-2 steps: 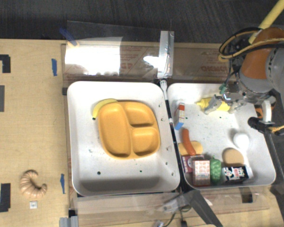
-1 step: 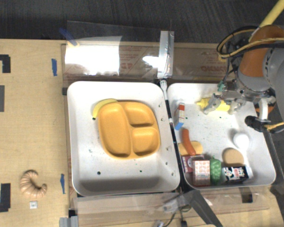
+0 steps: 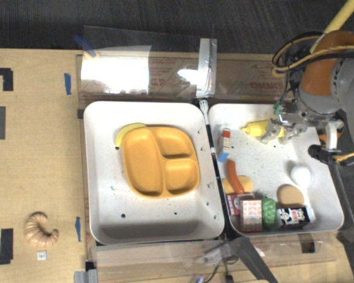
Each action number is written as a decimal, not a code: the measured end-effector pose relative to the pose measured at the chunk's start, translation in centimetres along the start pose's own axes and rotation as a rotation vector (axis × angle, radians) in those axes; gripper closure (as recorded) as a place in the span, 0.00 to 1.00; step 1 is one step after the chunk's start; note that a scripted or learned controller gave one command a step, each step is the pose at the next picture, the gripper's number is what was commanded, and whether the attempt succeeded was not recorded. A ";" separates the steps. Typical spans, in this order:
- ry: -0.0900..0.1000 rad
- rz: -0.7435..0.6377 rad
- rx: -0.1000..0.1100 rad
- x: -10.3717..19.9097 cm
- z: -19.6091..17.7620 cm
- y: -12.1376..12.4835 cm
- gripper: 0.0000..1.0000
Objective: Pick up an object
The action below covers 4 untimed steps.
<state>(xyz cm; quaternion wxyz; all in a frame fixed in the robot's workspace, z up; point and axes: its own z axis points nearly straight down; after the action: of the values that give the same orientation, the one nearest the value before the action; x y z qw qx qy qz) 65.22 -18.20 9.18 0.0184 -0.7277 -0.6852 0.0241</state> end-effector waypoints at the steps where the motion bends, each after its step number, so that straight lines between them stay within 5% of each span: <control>1: 0.007 -0.103 -0.069 6.4 -9.4 -4.7 1.00; 2: -0.006 -0.526 -0.065 12.6 -14.6 -8.5 1.00; 3: -0.013 -0.789 -0.058 10.9 -10.1 -14.6 1.00; 4: -0.033 -1.251 -0.066 12.9 -14.5 -13.1 1.00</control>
<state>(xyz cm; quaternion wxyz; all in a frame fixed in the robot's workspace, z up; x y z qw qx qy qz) 53.85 -4.43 24.32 -0.0040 -0.1886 -0.9820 -0.0010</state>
